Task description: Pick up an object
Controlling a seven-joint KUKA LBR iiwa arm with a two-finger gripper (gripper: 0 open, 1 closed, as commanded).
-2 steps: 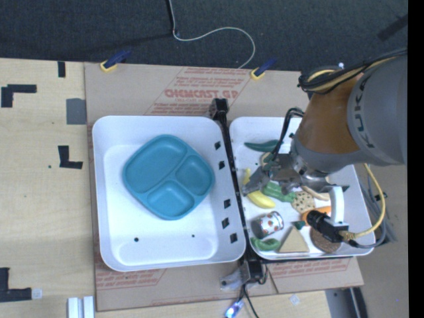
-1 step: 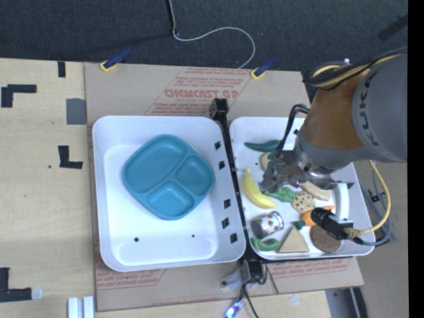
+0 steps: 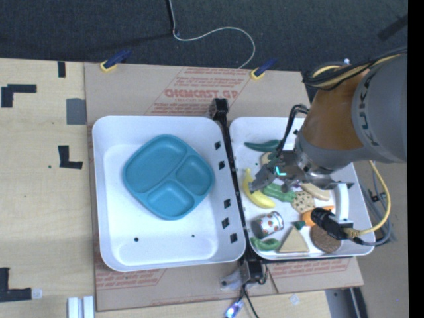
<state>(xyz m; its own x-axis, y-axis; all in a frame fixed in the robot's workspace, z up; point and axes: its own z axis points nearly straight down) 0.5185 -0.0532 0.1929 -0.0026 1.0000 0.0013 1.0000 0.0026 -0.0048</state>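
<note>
Blue divided plate — left bin

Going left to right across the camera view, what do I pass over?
Left bin → blue plate → divider between the bins → yellow banana → gripper → cookie → right bin's far wall.

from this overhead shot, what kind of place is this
Probably a robotics lab test bench rather than a kitchen: two white bins taped onto cardboard, a grey and orange arm over toy food, and loose cable on carpet.
</note>
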